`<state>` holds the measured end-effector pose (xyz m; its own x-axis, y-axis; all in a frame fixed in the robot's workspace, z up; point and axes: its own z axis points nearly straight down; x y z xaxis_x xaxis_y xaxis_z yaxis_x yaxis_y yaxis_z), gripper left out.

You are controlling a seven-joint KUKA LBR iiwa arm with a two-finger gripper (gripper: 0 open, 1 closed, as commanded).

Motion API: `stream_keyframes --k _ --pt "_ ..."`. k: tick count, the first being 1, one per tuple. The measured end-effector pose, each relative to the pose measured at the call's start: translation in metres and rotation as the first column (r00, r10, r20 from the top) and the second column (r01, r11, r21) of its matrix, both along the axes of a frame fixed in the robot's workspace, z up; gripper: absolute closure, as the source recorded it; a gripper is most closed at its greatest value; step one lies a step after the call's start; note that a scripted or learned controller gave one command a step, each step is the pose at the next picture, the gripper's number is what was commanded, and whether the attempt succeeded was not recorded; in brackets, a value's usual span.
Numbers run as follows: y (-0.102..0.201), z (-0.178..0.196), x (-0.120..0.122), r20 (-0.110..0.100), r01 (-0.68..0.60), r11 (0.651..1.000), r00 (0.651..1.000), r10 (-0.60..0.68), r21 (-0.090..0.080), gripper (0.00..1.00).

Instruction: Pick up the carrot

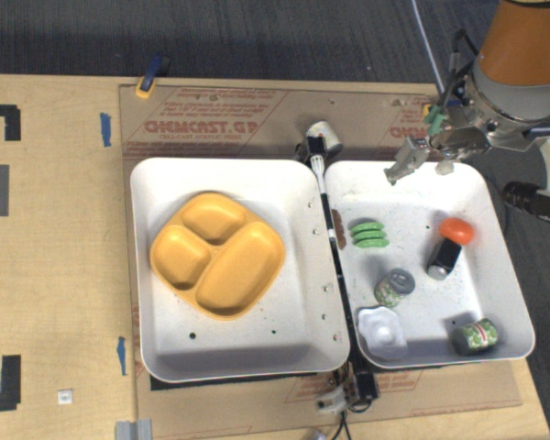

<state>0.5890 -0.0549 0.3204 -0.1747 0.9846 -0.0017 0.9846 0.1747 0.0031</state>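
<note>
Camera view: 1 carrot (pixel 457 230) among right bin's (pixel 412 214) 6 items; gripper (pixel 420 165) state unclear.

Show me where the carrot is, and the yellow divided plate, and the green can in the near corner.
carrot (pixel 457 230), camera view, on its orange body.
yellow divided plate (pixel 243 269), camera view, floor of its largest compartment.
green can (pixel 478 335), camera view, middle of its side.
</note>
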Motion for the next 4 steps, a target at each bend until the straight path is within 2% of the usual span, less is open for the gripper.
stream_keyframes --k 1,2,3,4 --pt "0.088 -0.100 -0.044 -0.004 -0.111 0.994 0.994 0.111 0.002 0.00" --pt "0.177 -0.231 -0.050 0.011 -0.084 0.996 0.996 0.084 0.013 0.00" --pt "0.169 -0.221 -0.047 0.020 -0.070 0.998 0.997 0.070 0.002 1.00" --pt "0.182 -0.075 -0.055 -0.003 0.080 0.997 0.997 -0.080 0.001 1.00"
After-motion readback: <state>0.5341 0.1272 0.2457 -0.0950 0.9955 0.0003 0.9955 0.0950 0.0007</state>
